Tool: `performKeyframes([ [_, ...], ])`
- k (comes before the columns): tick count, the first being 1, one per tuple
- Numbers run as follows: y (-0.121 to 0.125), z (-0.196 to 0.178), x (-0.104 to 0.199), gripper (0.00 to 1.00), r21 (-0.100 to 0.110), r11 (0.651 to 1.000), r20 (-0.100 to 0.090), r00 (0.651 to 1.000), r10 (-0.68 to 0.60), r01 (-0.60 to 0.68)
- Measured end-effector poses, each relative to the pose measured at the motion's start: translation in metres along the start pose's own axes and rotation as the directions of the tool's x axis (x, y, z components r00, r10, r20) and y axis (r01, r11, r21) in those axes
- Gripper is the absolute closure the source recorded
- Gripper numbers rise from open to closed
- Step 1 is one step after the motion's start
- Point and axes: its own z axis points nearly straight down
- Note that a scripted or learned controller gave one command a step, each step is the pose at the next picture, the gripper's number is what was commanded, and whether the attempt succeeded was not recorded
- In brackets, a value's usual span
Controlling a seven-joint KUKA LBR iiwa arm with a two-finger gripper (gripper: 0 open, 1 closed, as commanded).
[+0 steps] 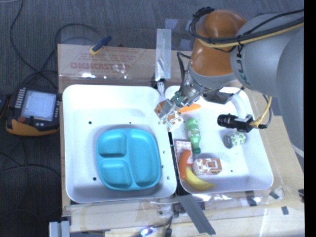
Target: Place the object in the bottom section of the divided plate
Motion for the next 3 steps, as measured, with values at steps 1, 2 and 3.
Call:
performKeyframes([
  [1,0.06,-0.041,-0.031,1.0,-0.001,0.983,0.003,0.983,0.183,-0.183],
  [2,0.023,0.034,0.027,1.0,0.001,1.0,0.001,1.0,0.029,-0.029],
  [3,-0.023,0.09,0.113,1.0,-0.029,0.984,0.029,0.984,-0.174,0.175],
])
